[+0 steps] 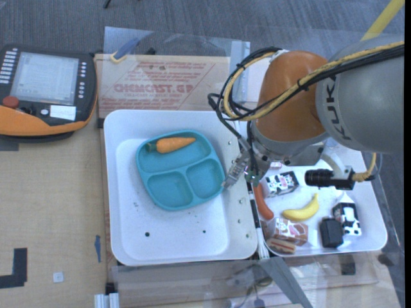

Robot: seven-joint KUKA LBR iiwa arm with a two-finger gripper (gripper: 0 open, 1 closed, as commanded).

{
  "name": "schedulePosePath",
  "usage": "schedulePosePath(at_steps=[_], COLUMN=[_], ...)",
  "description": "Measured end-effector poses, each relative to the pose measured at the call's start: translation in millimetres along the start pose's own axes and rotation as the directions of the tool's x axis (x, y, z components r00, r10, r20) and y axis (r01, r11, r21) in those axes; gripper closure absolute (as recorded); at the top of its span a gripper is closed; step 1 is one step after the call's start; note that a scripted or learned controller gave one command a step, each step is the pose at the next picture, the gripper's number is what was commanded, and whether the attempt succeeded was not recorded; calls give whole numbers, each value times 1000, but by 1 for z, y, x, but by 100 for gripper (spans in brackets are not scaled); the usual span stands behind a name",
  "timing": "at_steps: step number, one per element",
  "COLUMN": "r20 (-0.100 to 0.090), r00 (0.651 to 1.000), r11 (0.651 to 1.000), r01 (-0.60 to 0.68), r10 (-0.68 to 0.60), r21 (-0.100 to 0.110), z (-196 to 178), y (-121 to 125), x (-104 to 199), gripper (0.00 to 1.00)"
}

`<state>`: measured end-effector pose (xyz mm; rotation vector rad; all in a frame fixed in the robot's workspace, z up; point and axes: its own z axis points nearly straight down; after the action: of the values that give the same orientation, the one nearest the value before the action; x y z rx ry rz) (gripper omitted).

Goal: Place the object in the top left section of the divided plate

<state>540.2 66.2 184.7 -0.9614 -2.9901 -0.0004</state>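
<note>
Orange plastic carrot (174,144) lies in the teal divided plate (168,197), top left section. End effector (235,173) state cannot be told; retract vertically, avoiding the plate rim.

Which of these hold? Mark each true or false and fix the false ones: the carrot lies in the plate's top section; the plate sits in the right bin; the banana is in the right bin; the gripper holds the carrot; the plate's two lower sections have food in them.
1. The carrot lies in the top section of the divided plate. True.
2. The plate sits in the right bin. False: it sits in the left bin.
3. The banana is in the right bin. True.
4. The gripper holds the carrot. False: it hangs by the plate's right edge, apart from the carrot.
5. The plate's two lower sections have food in them. False: both are bare.
</note>
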Motion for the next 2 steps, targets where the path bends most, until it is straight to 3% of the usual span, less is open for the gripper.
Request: schedulePosePath(at_steps=[1,2], r20=[1,7], r00=[966,804], r11=[966,804], r01=[257,595], r10=[-257,-595], r21=[0,-2], z=[0,-35], y=[-31,5], x=[17,29], gripper=[100,100])
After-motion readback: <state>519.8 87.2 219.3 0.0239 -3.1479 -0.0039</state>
